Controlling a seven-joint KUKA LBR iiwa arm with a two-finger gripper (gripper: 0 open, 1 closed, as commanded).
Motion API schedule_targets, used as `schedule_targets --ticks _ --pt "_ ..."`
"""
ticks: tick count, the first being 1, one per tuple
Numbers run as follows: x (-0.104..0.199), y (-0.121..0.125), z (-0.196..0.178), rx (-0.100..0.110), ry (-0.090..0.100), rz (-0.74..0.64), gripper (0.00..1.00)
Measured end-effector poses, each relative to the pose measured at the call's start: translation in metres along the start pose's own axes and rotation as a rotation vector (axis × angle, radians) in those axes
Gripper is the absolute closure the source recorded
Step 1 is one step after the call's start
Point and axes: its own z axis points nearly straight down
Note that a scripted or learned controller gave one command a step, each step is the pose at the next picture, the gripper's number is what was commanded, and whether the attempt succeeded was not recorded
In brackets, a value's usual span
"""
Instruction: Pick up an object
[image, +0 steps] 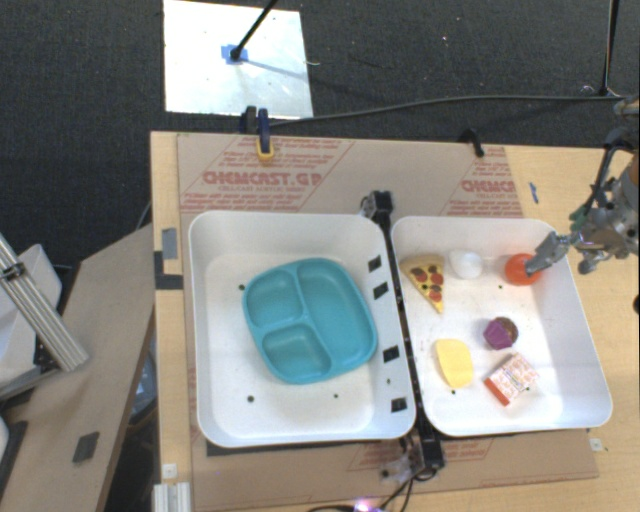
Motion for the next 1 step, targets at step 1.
schedule_targets --ticks 1 --pt "0.0004 0.0024 -0.0058 -0.01 -0.002 -0.003 0.0"
